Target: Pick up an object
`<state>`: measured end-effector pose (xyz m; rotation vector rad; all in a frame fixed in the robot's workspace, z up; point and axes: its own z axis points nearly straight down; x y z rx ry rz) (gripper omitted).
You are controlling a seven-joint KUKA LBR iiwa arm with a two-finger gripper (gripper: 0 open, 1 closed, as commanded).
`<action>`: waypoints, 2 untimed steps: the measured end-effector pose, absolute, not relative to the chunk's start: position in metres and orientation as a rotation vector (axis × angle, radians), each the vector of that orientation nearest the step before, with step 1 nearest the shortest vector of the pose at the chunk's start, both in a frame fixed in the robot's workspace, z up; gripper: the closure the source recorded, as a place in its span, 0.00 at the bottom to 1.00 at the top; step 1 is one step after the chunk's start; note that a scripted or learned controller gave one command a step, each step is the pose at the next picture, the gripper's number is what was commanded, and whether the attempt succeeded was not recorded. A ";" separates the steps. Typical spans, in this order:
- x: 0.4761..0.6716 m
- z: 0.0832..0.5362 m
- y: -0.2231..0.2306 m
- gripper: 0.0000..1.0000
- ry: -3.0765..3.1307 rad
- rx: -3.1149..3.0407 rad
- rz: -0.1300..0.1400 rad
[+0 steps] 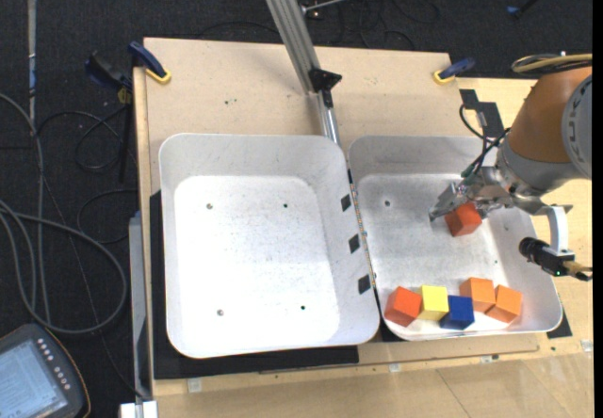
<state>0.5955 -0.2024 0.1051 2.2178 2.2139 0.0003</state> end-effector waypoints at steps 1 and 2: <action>0.595 0.114 -0.201 1.00 2.218 2.221 0.001; 0.594 0.177 -0.197 1.00 2.220 2.214 0.005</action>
